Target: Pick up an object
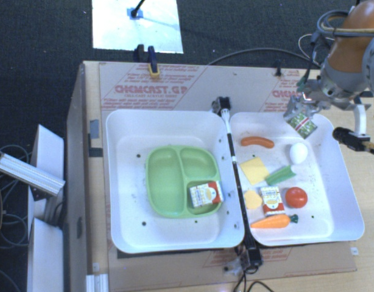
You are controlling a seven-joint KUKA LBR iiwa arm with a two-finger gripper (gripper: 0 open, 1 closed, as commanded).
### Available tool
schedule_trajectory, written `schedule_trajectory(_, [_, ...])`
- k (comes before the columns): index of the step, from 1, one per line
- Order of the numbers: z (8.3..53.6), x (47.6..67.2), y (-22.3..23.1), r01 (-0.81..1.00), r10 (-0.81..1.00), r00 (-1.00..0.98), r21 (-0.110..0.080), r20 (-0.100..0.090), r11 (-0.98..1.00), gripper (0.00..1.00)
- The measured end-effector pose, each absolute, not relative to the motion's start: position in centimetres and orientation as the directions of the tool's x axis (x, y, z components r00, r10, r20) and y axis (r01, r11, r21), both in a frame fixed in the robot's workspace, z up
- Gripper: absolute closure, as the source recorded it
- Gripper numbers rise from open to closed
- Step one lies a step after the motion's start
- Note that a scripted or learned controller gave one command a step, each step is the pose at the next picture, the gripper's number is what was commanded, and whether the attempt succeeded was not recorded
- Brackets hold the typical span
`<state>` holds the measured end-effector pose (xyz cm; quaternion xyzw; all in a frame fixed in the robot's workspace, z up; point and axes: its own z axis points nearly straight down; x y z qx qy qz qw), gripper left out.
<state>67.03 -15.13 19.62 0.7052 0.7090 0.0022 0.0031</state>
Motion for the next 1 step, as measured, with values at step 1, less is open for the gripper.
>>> schedule_trajectory(1, [25.17,62.05,-9.92,1.000,1.000,-0.005,0.005,0.000,0.005,1.00])
